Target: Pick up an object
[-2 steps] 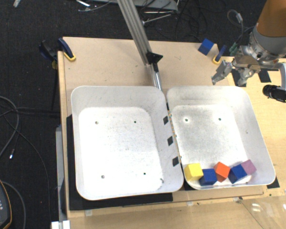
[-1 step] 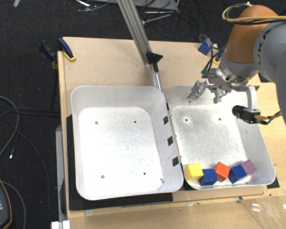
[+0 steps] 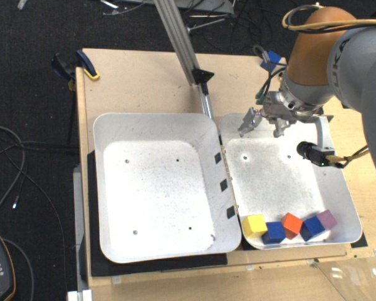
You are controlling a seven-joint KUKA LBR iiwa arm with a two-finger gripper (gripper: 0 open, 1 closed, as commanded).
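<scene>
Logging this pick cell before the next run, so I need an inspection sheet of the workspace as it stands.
Surface: wooden bench bearing a left bin and a right bin, both white and speckled.
Job's things: yellow block, two blue blocks, orange block and purple block clustered along the right bin's near edge.
Clutter: blue-and-yellow clamp at the bench's far left corner.
Grippers: gripper open, holding nothing, over the right bin's far edge, apart from the blocks.
Cables: yellow cable looped over the arm; black cables on the floor.
Surroundings: dark carpet, metal pole.
</scene>
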